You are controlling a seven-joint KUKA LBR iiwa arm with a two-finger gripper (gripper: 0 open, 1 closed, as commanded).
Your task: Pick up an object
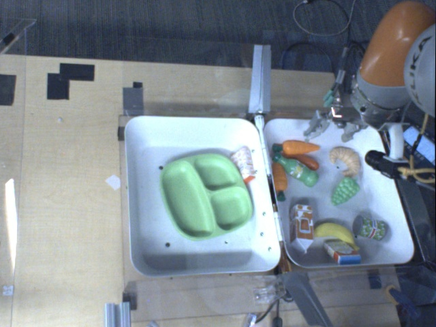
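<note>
Bench (68, 182): pale wood, carrying two shallow white bins side by side.
Left bin (146, 251): holds a green divided plate (206, 195) near its middle, with a small wrapped packet (244, 162) touching the plate's far right edge.
Right bin (398, 247): holds the small objects to pick from.
Arm (398, 46): grey with an orange band, over the right bin's far right corner.
Gripper (334, 122): fingers spread apart, nothing between them, hovering over the far edge of the right bin.
Far left of right bin: carrot (300, 147), green bottle (297, 169), an orange piece (280, 177) against the left wall.
Middle: croissant (345, 159), green bumpy toy (345, 190).
Near edge: small carton (302, 221), banana (334, 232), little box (343, 251), round can (371, 229).
</note>
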